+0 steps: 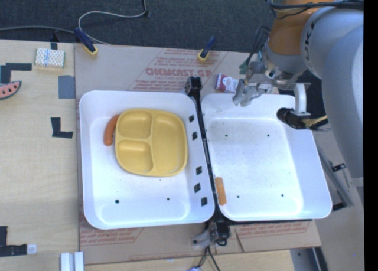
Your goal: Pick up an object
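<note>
Two white bins (94, 163), one yellow tray (150, 141), two orange carrots (109, 131).

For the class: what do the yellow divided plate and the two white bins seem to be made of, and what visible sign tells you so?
Yellow divided plate: probably moulded plastic, going by its even colour, soft sheen and rounded compartment ridges. Left white bin and right white bin: likely thin formed plastic, smooth and slightly glossy with rounded rims, though coated metal cannot be excluded.

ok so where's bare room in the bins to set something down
Right bin: most of its floor is bare, between the carrot at the left wall and the gripper at the far rim. Left bin: only the near strip; yellow plate and sausage crowd the rest.
</note>
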Robot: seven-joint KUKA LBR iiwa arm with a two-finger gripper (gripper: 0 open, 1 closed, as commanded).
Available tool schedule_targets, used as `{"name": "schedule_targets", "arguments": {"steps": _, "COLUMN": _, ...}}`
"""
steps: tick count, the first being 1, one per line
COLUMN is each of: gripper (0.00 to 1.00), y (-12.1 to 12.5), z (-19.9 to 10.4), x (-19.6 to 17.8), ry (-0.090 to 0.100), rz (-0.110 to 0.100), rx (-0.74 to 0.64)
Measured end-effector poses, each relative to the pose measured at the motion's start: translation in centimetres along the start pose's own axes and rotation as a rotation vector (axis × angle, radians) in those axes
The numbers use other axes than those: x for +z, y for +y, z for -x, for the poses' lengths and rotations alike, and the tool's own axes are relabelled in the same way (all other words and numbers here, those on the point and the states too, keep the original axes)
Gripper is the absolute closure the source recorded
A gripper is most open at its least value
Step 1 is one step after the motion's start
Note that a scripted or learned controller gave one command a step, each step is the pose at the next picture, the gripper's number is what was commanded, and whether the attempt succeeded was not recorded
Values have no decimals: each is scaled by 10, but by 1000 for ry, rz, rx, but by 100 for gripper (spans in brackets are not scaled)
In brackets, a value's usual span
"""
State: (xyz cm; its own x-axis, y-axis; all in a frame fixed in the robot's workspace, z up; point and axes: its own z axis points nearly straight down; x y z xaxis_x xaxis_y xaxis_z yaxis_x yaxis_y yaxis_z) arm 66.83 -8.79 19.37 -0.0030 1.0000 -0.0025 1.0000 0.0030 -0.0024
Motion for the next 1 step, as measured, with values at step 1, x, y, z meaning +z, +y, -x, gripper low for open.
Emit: {"name": "schedule_targets", "arguments": {"steps": 1, "gripper": 0, "y": 0, "z": 0, "x": 0, "ry": -1, "rz": 0, "rx": 0}}
